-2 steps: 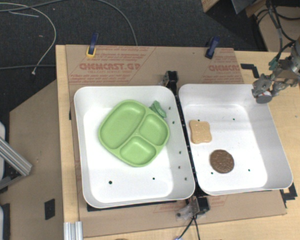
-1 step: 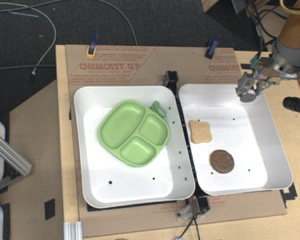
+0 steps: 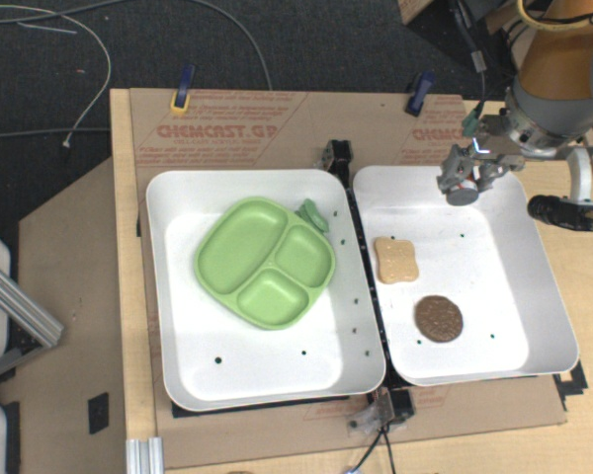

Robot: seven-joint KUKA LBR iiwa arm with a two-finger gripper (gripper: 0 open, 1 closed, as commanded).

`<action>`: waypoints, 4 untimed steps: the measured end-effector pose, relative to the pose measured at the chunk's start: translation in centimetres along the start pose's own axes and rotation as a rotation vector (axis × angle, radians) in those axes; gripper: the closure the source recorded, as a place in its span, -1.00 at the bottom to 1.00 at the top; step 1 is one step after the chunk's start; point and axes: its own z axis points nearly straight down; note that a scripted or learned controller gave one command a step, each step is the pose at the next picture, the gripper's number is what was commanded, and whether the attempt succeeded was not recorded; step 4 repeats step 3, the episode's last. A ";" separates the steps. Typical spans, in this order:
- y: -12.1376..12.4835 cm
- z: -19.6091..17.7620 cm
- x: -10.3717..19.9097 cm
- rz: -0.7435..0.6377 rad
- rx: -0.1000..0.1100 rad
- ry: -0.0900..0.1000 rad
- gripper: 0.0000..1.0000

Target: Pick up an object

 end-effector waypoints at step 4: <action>0.1 1.9 16.6 -0.001 -0.003 -0.001 1.00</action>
